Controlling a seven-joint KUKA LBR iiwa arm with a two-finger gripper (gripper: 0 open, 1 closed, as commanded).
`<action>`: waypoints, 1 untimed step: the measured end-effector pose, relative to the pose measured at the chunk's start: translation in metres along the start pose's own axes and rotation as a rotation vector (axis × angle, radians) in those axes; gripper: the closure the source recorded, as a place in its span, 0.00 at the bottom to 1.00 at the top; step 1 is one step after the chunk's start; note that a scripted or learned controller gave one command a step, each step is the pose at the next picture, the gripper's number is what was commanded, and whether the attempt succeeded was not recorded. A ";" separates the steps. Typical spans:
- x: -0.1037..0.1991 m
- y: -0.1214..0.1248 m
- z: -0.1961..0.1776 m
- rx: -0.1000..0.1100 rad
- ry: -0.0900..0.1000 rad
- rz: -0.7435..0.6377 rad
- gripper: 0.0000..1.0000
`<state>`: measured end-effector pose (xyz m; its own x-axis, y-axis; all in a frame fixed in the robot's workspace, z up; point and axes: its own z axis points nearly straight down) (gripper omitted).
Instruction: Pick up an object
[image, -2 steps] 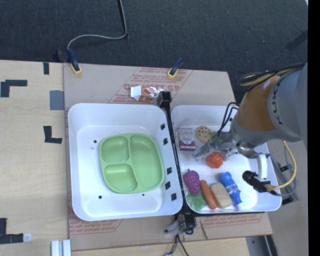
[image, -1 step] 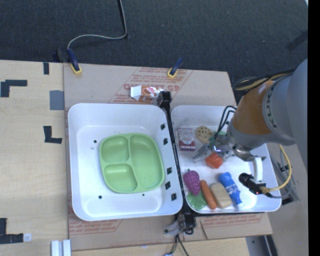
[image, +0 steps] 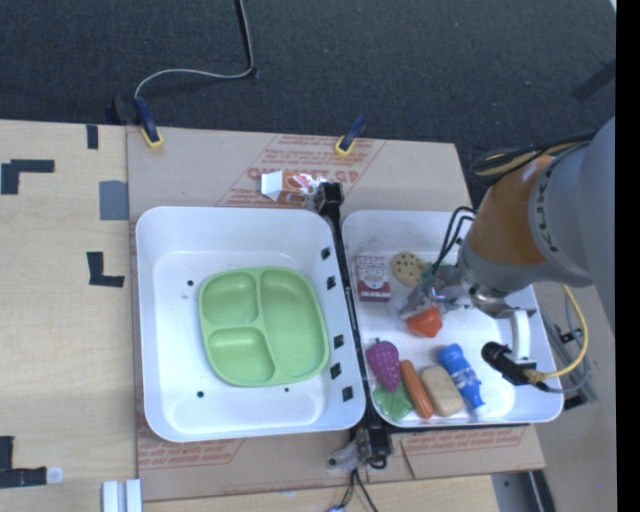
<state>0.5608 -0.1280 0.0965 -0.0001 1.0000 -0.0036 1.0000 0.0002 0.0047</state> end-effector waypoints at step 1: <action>0.059 0.002 -0.089 0.003 0.004 -0.003 1.00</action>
